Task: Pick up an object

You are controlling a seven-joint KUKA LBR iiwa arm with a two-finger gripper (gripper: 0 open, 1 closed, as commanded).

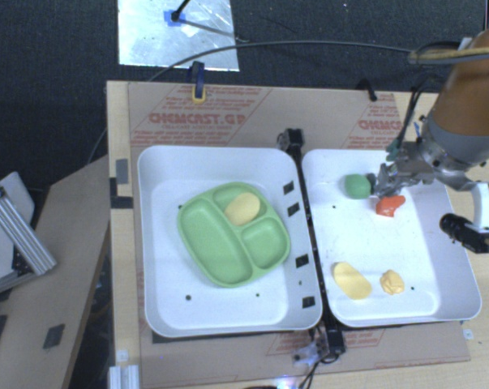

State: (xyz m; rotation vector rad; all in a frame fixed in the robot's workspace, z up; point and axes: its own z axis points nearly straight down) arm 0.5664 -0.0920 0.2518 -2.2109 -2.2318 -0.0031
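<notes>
Nearby — green ball (357, 185) | red piece (389, 206) under claw (388, 186) | claw state — cannot tell | yellow lumps (352, 281) apart

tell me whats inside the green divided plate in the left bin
The green plate holds one pale yellow lump, sitting in its upper compartment. The long compartment and the lower right one show only bare green. Whatever lies beneath the lump is covered by it.

A brown cardboard sheet (228, 112) printed with red lettering is lying flat over the bench, under the two bins. Dark carpet-like flooring (41, 63) is showing at the far and left sides. A crinkled silvery square (175, 23) is lying on it at the far left. An aluminium rail (17, 225) is slanting in at the left edge.
</notes>
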